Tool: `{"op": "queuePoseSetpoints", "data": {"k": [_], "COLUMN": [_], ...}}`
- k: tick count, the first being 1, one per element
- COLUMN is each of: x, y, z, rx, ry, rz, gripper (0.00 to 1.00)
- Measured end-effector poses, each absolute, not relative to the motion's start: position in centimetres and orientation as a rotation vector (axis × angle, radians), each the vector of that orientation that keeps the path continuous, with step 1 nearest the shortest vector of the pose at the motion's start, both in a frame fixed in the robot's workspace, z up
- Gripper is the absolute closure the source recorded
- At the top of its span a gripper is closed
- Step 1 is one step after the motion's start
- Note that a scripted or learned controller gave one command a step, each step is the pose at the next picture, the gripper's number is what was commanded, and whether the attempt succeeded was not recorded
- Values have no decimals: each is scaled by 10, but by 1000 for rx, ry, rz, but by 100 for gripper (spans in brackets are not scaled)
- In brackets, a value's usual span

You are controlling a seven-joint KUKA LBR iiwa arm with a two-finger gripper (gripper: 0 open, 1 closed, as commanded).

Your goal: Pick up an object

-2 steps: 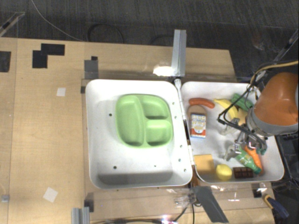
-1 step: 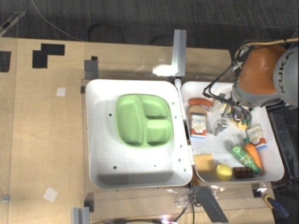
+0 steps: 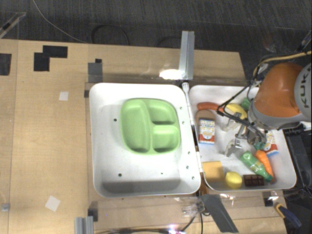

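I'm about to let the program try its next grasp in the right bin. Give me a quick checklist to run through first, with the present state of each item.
1. Gripper over the right bin: ok.
2. Fingers open or shut: cannot tell.
3. Object held between the fingers: cannot tell.
4. Targets nearby: ok; green bottle and carrot lie just beside it.
5. Room around them: not ok; bottle, carrot and chocolate bar crowd together.
6. Green tray in the left bin, away from the arm: ok.

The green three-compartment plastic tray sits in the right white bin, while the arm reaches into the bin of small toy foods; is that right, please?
Not quite: the camera view shows the green three-compartment plastic tray in the left white bin. The arm does reach into the right white bin of small toy foods.
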State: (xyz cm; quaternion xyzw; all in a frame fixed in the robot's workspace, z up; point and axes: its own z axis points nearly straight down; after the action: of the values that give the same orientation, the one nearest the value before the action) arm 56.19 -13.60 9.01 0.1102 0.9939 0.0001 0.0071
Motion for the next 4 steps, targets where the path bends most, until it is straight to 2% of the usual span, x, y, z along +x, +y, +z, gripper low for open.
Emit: {"op": "queuePoseSetpoints", "data": {"k": [1,2,3,4], "x": [492,596,548,618], "y": [-153,-111,-117,-124], "z": [91,89,91,89], "rx": [228,306,399,558], "ry": [3115,3110,3100,3078], "rz": [-4,3,1,2], "gripper": [0,0,0,0]}}
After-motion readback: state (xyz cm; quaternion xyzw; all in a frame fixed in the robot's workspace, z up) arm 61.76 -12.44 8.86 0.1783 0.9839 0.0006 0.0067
